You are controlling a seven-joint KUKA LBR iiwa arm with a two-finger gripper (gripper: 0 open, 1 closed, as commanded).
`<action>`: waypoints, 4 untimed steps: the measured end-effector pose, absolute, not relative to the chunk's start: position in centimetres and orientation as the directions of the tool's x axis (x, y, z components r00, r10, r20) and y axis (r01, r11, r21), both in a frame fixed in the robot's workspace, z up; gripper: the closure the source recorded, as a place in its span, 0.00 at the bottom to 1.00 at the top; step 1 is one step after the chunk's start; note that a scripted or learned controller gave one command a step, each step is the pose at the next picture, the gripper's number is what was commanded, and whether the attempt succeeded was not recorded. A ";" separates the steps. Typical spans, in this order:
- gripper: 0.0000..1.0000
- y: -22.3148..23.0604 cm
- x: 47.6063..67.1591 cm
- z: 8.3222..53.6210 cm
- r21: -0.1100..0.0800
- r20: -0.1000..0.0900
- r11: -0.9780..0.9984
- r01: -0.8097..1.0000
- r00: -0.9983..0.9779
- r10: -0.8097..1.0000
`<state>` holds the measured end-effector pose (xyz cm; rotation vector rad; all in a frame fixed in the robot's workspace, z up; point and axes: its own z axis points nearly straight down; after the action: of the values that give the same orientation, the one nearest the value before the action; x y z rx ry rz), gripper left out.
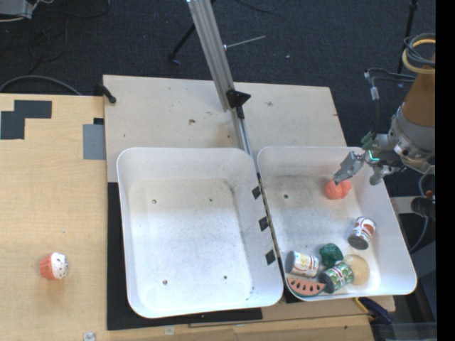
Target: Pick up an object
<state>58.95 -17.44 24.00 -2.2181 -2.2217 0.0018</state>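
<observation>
The orange object (338, 189) lies in the right bin (398, 222), in its upper part, well apart from the cluster in the lower corner. The gripper (348, 170) sits just above it, one grey finger slanting down to touch or nearly touch its top. Whether the jaws are spread or closed cannot be told: the fingers overlap from this angle, and the object is not seen between them, so no hold can be claimed.

The main risk, by judgement, is a glancing contact. If the fingers come down on the object's upper edge and not around it, the small rounded thing may squirt sideways or roll toward the bin wall. A close on empty air is equally likely if the approach is off-centre.

Further out, a red-and-white can (362, 232) lies below, and the corner holds a jar (304, 263), a green piece (330, 253), another can (340, 275), a watermelon slice (307, 287) and a tan ball (359, 268); these are too far off to interfere. A stray orange toy (54, 266) rests on the wooden table (50, 190) at left.
</observation>
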 end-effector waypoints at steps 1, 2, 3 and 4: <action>0.00 -17.6 58.8 17.6 -0.008 0.002 0.000 1.000 0.000 1.000; 0.00 -18.0 58.8 13.1 -0.007 0.002 -0.001 1.000 0.001 1.000; 0.00 -18.0 58.8 9.1 -0.001 0.000 -0.002 1.000 0.002 1.000; 1.00 -18.0 58.8 10.2 -0.002 0.001 -0.007 1.000 0.007 1.000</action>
<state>58.75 -18.03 10.16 -2.2274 -2.2129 0.0015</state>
